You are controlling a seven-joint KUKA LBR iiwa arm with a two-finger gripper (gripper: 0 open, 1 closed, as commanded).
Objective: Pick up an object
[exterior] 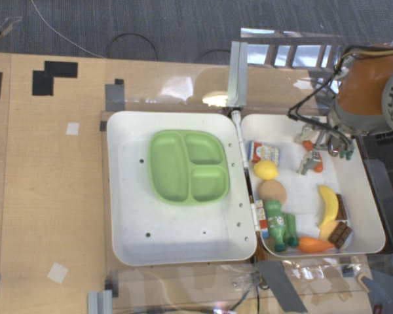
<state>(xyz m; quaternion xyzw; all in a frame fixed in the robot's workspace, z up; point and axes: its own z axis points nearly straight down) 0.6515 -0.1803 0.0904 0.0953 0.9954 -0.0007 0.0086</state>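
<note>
Currently, the gripper (311, 157) is hovering over the right bin (370, 195) with its fingers apart and gripping nothing, while the banana (327, 209), nearest below it, is lying lengthwise along the bin's right wall.

My arm (380, 90) shows a broad orange band above a rounded grey wrist. Black cables (311, 100) loop off its side. The gripper (309, 159) is slim grey metal with small orange and green bits.
</note>
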